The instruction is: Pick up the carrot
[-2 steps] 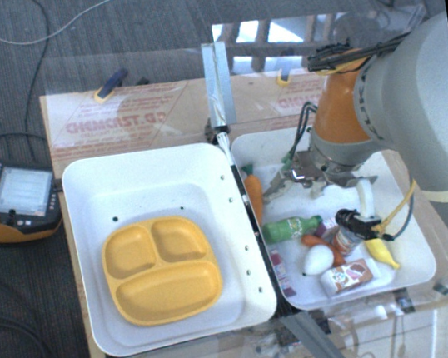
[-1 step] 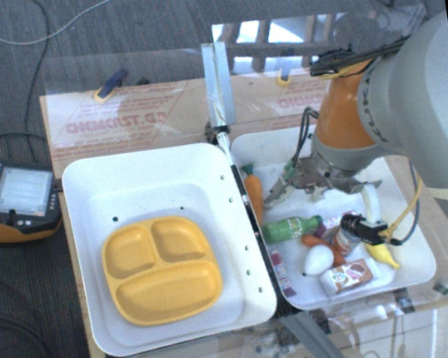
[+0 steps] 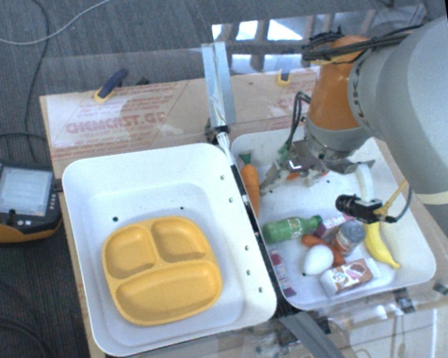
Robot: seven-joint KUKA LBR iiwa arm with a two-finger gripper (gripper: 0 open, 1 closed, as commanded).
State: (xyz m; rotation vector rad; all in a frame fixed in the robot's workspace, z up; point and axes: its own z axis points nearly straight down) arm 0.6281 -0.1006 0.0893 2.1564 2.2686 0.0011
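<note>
From my screen the biggest thing is the grey arm [image 3: 418, 126], which reaches in from the right over the desk [image 3: 138, 116] with its orange band above the wrist. Under it are the two white bins: the left bin [image 3: 146, 165] holds a yellow tray [image 3: 162, 268] with three compartments, and the right bin [image 3: 419, 265] holds many small things, such as a green bottle [image 3: 291, 227], a banana [image 3: 379, 244] and a white egg [image 3: 316, 260]. The carrot [image 3: 251, 186] lies upright along the left wall of the right bin, near the top corner. The end effector [image 3: 294, 167] hangs low in the upper part of this bin, just beside the carrot on its right. I cannot tell how far it is open, and I see nothing held in it. I judge this is the approach step, the grasp is not yet done. The next move calls for a shift to the left, over the carrot, close to the bin wall
</note>
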